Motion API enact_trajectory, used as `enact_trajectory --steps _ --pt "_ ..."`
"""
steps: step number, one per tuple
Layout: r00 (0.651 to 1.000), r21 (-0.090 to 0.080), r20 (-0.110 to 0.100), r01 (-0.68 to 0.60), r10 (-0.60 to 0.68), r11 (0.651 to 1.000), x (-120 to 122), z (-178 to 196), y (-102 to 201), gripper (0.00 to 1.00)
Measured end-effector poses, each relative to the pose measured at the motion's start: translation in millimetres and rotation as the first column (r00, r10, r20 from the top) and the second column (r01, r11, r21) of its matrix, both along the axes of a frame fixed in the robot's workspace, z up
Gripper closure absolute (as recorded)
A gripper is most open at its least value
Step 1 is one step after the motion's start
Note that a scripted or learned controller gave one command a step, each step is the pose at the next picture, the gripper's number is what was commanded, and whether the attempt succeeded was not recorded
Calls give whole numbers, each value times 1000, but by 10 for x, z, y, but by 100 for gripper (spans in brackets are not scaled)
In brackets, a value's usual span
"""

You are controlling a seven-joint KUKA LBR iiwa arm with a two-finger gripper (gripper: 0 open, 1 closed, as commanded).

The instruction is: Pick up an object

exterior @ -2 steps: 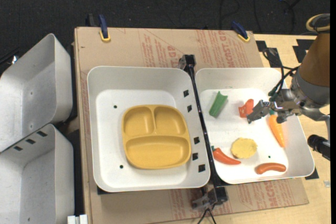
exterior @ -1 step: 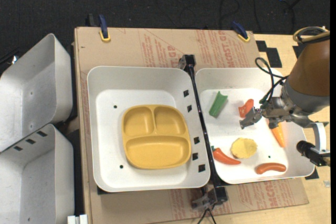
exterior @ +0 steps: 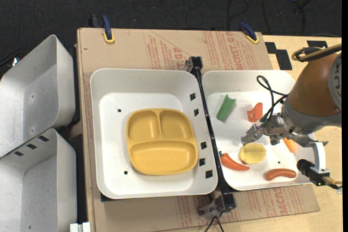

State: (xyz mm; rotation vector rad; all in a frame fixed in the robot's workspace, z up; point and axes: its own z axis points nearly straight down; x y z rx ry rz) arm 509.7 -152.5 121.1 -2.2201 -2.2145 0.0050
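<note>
The yellow round piece lies flat on the floor of the right bin, just below the pincer and touching or nearly touching its lower tip, so it looks like the likeliest thing to be picked up. It is roughly disc-shaped with no clear long axis, so the approach should matter little as to turn; what matters is that it sits slightly toward the viewer and to the left of the pincer's tips rather than squarely between them. I cannot tell whether the pincer is open or closed, since its dark tips blur together against cables, and nothing visibly sits between them. Just below and left of the yellow piece lies an orange-red carrot-like piece, nearly touching it, its length running along the bin's near edge. A reddish sausage lies down and right of the pincer, near the bin's front rim. A small red piece sits just above the pincer, and a green pepper lies up and to its left, tilted. Well to the left, in the other bin, rests a yellow divided tray.
</note>
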Motion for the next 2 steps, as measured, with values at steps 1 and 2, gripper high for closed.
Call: enact_trajectory --steps 1,2 --pt "1000 -2 6 1 -1 1000 19 131 -4 100" --pt "1000 -4 12 -5 5 1000 34 764 14 100"
